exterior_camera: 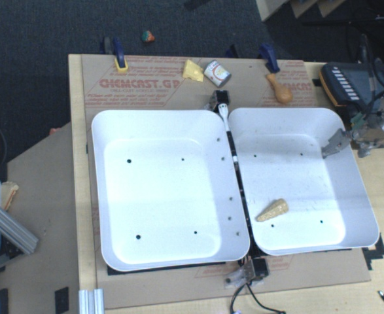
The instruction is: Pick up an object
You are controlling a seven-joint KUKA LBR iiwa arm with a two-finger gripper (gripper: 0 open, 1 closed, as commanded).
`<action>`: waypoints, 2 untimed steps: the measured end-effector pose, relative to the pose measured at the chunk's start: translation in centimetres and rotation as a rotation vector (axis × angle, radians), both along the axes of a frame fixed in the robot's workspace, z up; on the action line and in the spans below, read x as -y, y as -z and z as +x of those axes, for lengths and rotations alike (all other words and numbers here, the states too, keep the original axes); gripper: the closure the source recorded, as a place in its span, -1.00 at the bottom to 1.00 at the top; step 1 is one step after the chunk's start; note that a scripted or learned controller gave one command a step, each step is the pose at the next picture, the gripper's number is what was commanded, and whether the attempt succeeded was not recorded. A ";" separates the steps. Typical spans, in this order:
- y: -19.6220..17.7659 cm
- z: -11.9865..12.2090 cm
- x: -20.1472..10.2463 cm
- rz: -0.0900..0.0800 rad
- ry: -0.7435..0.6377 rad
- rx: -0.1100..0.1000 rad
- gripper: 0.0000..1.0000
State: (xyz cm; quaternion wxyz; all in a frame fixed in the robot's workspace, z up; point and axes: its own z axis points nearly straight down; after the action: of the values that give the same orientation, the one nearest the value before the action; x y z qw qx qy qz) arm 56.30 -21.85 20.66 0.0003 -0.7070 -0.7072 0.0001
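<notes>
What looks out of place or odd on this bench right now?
Several small things lie outside the bins on the board behind them: a yellow wedge, a small white box and a tan wooden piece. A small colourful item sits on the floor. One tan cone-shaped object lies in the right bin.

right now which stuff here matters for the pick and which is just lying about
Belongs to the job:
- tan cone-shaped piece lying in the right white bin
- tool at that bin's right rim

Just lying about:
- left white bin
- yellow wedge, small white-and-grey box and wooden pear-shaped piece on the board behind the bins
- small coloured bit on the carpet
</notes>
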 end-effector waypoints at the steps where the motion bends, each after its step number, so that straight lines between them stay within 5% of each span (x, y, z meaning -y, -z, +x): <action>1: -15.8 -5.7 -1.6 -0.005 -0.001 0.016 -1.00; 2: -32.4 -7.8 0.8 -0.011 0.001 0.022 -1.00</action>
State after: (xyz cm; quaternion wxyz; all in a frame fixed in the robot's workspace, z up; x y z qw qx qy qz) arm 48.53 -22.60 53.05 -0.0113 -0.7074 -0.7067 -0.0038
